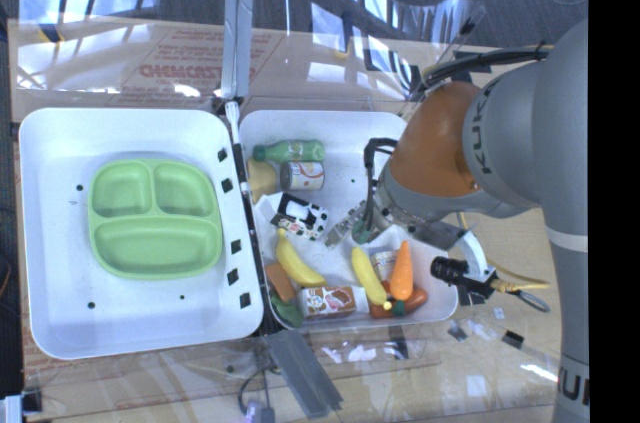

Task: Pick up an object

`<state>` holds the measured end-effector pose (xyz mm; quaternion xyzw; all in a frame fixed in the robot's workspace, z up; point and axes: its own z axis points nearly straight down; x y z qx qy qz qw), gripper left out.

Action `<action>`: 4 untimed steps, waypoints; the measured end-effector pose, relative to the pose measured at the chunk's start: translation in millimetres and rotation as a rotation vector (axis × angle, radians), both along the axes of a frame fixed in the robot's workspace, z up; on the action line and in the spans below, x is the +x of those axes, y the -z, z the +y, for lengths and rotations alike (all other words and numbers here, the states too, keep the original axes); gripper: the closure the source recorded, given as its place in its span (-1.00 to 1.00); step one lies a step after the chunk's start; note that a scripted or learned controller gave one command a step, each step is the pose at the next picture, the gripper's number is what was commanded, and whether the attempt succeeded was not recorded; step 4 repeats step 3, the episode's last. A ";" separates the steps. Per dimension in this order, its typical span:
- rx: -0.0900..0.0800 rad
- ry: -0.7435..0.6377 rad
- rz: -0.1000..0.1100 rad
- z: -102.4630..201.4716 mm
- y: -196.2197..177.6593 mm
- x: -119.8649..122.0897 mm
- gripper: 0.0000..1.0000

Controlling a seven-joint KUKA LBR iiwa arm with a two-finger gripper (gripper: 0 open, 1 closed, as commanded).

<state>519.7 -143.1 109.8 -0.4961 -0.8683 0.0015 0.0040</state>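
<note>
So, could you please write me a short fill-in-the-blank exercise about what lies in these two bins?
1. The green divided plate lies in the ____ bin.
2. The carrot is coloured ____.
3. The green bottle lies near the right bin's ____ wall.
4. The gripper hangs over the ____ bin.

Missing words: left; orange; far; right

We see the arm [500,151] reaching into the right bin [345,123], its end effector [352,226] low among two bananas [296,263], a carrot [401,271] and a green bottle [290,151], while the left bin [50,211] holds a green tray [155,218].
</note>
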 end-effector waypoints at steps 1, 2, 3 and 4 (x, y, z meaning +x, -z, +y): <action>-0.003 0.092 -0.008 -41.7 -54.0 50.9 1.00; -0.002 0.091 -0.007 -41.4 -53.9 50.9 -1.00; 0.000 -0.123 -0.007 -51.2 17.6 -22.5 -1.00; 0.000 -0.123 -0.007 -51.2 17.6 -22.5 -1.00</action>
